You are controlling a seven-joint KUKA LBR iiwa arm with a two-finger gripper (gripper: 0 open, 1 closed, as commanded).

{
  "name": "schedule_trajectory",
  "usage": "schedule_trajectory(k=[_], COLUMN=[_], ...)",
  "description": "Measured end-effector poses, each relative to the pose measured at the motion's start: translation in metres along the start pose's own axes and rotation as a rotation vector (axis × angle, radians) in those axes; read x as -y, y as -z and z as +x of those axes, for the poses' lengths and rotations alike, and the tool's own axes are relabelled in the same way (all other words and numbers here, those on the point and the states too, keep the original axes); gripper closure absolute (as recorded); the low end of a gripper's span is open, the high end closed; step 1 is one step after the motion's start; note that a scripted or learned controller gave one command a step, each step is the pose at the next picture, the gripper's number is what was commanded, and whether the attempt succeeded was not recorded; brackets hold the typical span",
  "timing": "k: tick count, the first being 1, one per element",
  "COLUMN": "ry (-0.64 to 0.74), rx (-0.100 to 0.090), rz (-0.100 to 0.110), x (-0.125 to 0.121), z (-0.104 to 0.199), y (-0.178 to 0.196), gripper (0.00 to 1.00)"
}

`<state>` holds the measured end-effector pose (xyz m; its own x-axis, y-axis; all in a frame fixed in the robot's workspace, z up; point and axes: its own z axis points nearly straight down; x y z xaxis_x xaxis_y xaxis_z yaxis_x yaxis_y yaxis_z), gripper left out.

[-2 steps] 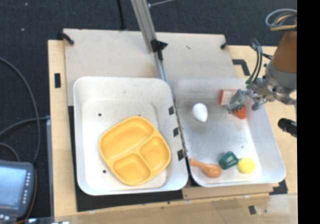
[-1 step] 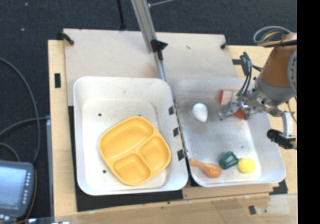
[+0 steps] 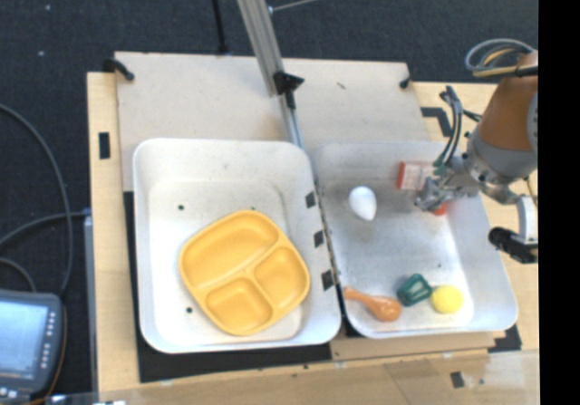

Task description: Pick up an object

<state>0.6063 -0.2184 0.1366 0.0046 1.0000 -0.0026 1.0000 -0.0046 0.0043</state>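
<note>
From the camera view, the gripper (image 3: 433, 197) hung low over the upper right of the right-hand shallow white bin (image 3: 480, 303), just beside a small reddish-and-white block (image 3: 410, 176); whether it was released or clenched could not be told. In my judgement that block was the nearest target, and a good grasp called for centring over it before descending. A white egg-shaped object (image 3: 362, 203) lay nearby, with a yellow ball (image 3: 446, 300), green block (image 3: 414, 289) and orange spoon-like piece (image 3: 373, 303) along the near edge. A yellow divided plate (image 3: 243, 271) sat in the left bin.

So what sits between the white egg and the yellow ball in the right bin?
Mostly bare bin floor in the camera view; the green block lies just beside the yellow ball, below the white egg.
</note>
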Motion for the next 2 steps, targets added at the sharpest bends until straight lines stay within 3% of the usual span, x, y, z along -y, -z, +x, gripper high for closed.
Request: schedule_trajectory(k=[2], ry=[0.006], rx=[0.001], rz=[-0.004], x=[-0.004], z=[-0.01], y=[0.109], gripper=[1.0])
